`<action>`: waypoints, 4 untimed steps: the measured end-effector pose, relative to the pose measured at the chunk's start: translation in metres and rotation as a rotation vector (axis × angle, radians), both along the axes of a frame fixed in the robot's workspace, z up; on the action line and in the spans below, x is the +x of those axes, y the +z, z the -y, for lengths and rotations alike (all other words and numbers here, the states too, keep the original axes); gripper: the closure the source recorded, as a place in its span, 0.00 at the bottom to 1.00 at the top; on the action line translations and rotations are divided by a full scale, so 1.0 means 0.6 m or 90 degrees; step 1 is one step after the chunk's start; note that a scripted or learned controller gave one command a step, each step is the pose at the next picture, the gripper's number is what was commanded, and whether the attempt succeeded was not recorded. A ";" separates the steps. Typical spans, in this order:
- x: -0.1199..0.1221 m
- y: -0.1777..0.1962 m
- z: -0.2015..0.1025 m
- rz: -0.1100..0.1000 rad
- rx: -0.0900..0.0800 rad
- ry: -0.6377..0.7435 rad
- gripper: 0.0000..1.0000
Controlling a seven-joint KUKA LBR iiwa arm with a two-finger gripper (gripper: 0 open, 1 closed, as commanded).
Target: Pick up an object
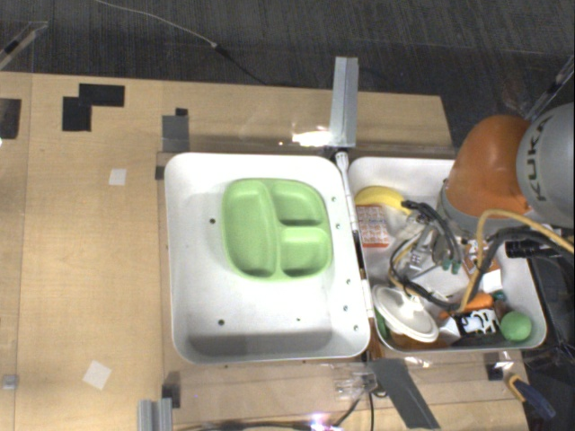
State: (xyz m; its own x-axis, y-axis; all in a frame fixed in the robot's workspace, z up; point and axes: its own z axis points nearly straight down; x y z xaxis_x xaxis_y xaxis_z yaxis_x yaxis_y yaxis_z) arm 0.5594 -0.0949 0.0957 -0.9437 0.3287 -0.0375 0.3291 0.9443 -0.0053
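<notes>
Beside gripper point(429, 263) — bowl point(406, 313), green ball point(516, 326)

Cables hide the pincer point(429, 257); the arm point(517, 173) runs off-frame right.

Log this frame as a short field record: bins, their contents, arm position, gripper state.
left bin: holds a green divided tray, lying flat near the middle
right bin: cluttered; yellow object at the far end, white bowl at the near end, green ball in the near right corner
arm: reaches in from the right, over the right bin
gripper: low among the clutter, wrapped in cables; finger state cannot be read
object held: none visible
</notes>
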 end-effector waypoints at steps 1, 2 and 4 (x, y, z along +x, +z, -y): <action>-0.009 -0.003 0.060 -0.004 0.009 -0.051 0.00; -0.062 -0.002 0.017 0.004 0.006 -0.097 0.00; -0.098 0.021 0.012 0.015 0.002 -0.120 1.00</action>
